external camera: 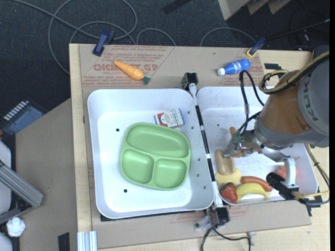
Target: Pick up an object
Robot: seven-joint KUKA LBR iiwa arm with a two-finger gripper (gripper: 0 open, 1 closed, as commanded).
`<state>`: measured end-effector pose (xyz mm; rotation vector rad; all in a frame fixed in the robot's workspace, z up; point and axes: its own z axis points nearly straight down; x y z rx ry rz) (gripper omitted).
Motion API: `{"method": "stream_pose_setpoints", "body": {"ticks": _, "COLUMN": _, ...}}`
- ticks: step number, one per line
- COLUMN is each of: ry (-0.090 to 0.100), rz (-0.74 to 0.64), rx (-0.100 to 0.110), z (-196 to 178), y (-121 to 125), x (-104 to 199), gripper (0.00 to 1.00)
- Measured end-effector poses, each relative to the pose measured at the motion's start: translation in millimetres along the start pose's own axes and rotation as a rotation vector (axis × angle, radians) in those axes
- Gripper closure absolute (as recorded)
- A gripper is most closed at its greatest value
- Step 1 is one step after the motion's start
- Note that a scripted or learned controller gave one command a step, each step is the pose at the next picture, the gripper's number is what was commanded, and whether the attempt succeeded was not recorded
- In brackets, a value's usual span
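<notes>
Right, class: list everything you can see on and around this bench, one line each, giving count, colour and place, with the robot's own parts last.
Bins: two, white, side by side on the bench.
Divided plate: one, green, in the left bin.
Small carton: one, red and white, left bin, beside the plate's far edge.
Toy food pile: several pieces, tan, yellow, red, right bin's near end.
Toy carrot: one, orange, on the board beyond the left bin.
Bottle: one, blue and white, beyond the right bin.
Clip: one, blue, board's far left corner.
Arm: one, grey and orange, over the right bin.
Pincer: one, low over the right bin.
</notes>
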<state>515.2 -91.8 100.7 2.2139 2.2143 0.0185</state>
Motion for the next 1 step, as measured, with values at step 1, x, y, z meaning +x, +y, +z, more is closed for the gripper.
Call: {"method": "stream_pose_setpoints", "body": {"ticks": 1, "ry": 0.000, "rz": -0.001, "rx": 0.014, "z": -100.2, "y": 11.1, "x": 58.9, "gripper": 1.00}}
